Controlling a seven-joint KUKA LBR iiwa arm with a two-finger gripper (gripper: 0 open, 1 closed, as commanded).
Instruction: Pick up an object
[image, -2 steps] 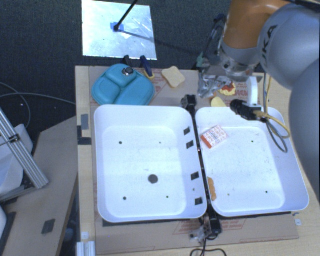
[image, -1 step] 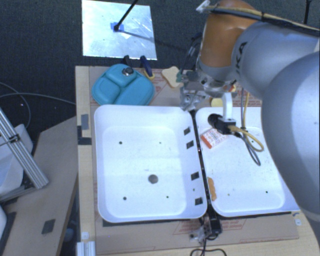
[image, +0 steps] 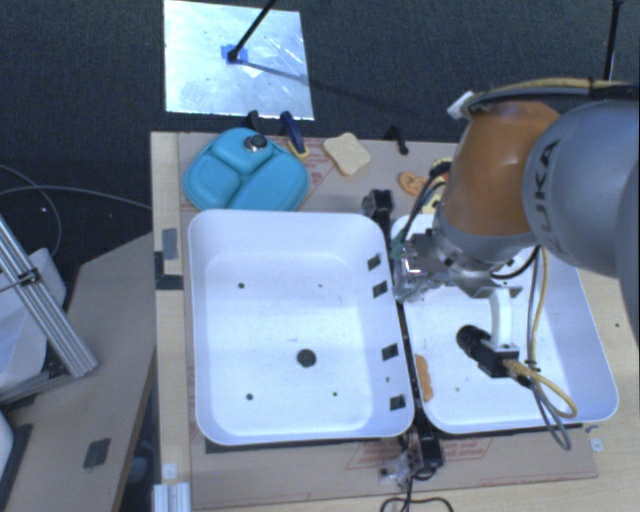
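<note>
Dark carpet is surrounding a tan bench (image: 170, 300), which is carrying two shallow white bins side by side, the left bin (image: 290, 330) and the right bin (image: 590, 370). From the camera view, the grey arm (image: 590, 170) with its orange band (image: 500, 160) is reaching in from the right and bending down over the near-left part of the right bin, wrist pointing steeply downward. The gripper (image: 415, 275) is sitting low against the divider between the bins, mostly hidden under the wrist, so cannot tell whether it is clenched or released, and nothing is showing as held. Candidate thing: a small orange-brown piece (image: 424, 378) is lying on the right bin's floor, just below and slightly right of the gripper, close to the bin wall. A small dark disc (image: 306, 357) is lying in the left bin, well to the left of the gripper and lower. Beyond the gripper, up-left, a blue lidded tray (image: 247, 172) and a toast-like piece (image: 346, 153) are resting on the bench. Judgement: to do the pick well, the gripper is needing to centre over the orange-brown piece, keeping off the wall, descending straight. Cables (image: 540, 385) trailing beside the wrist are risking a snag.
</note>
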